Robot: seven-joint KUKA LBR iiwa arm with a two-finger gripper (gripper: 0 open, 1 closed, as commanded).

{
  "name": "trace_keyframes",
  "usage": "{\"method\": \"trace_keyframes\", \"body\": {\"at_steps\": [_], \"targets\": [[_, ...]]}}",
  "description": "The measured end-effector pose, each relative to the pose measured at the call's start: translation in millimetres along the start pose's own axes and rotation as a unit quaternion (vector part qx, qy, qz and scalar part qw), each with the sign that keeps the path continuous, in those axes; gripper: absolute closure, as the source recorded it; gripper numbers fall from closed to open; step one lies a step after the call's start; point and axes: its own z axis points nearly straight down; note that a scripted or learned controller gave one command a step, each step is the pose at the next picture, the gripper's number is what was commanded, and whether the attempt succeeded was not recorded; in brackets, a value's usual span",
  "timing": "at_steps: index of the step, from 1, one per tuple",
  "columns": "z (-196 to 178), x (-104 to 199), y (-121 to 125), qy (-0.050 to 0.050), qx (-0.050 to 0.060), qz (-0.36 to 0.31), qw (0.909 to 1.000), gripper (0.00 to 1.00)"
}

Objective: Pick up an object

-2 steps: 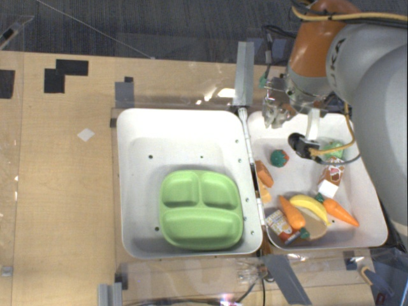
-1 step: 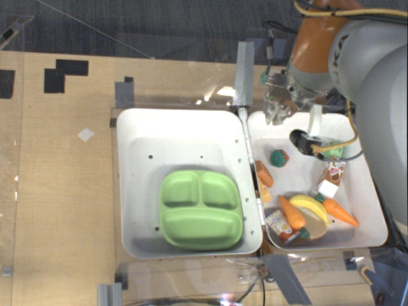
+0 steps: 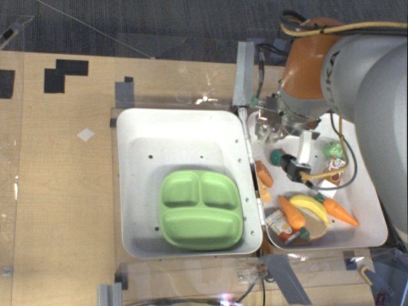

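The right white bin holds a jumble of toy food. A yellow banana lies between two orange carrots near the front. An orange piece rests against the left wall. A small dark green item and a light green one lie further back. My gripper hangs over the bin's back left corner, just behind the dark green item. Nothing shows between its fingers.
The left bin carries a green divided plate towards its front. A small printed packet and a tan round piece sit at the right bin's front. The grey arm covers the right bin's back right.
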Motion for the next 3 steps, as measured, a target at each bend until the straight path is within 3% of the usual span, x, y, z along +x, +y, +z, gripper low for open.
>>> {"method": "trace_keyframes", "body": {"at_steps": [1,2,3], "targets": [[-37,-3,3,0.0,-0.002,-0.135,0.9908,1.0],[-14,88,-26,0.0,0.0,-0.042,0.9991,1.0],[-6,52,-93,0.0,0.0,-0.052,0.9987,1.0]]}}
